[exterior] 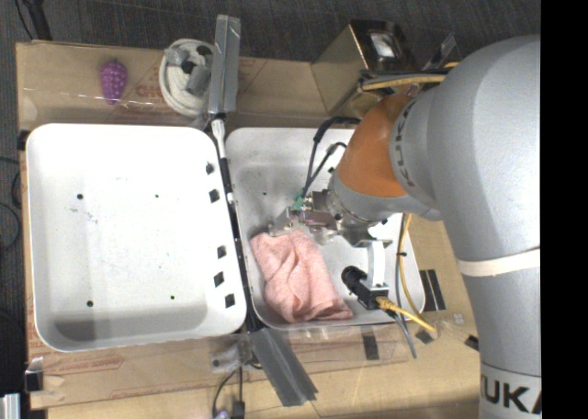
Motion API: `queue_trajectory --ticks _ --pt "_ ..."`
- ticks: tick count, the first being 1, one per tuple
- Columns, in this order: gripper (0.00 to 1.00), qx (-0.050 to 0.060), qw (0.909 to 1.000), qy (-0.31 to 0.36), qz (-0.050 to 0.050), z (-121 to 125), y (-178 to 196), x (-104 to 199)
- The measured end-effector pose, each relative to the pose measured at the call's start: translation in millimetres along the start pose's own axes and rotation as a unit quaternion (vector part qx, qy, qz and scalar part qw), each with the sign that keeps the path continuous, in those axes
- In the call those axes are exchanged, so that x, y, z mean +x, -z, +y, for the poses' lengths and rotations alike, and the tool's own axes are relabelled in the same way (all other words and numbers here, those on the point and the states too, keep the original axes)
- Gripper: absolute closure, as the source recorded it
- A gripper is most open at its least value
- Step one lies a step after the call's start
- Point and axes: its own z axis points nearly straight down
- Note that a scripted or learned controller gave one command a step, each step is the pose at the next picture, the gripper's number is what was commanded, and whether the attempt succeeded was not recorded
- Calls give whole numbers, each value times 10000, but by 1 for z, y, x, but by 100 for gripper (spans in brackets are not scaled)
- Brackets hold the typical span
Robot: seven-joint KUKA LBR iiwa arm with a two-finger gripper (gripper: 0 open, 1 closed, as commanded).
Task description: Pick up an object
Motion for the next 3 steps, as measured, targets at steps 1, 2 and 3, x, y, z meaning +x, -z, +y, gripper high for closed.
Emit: queue_trajectory --ticks 1,2,3 --pt "0 5 9926 1213 5 -2 0 28" --pt "100 15 9923 1236 6 -2 9 28" --pt "100 -6 9730 2310 -2 47 100 69"
